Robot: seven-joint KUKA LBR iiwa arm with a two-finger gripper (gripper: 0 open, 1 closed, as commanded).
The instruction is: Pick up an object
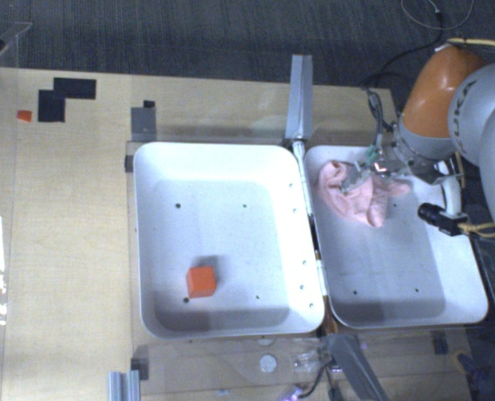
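Observation:
A crumpled pink cloth (pixel 354 195) lies at the far end of the right bin (pixel 398 295). My gripper (pixel 380 164) is down at the cloth's upper right edge, touching or just above it, under the orange-banded wrist (pixel 436 90). The arm's bulk hides the tip, so a grasp on the cloth does not show. A small orange block (pixel 201 281) rests on the floor of the left bin (pixel 218 182), near its front left, far from the gripper.
A grey divider post (pixel 298 98) stands between the bins at the back. Black cable and a connector (pixel 441 215) hang over the right bin's right rim. Black patches (pixel 62 97) and a small red mark (pixel 23 116) sit on the bench at far left.

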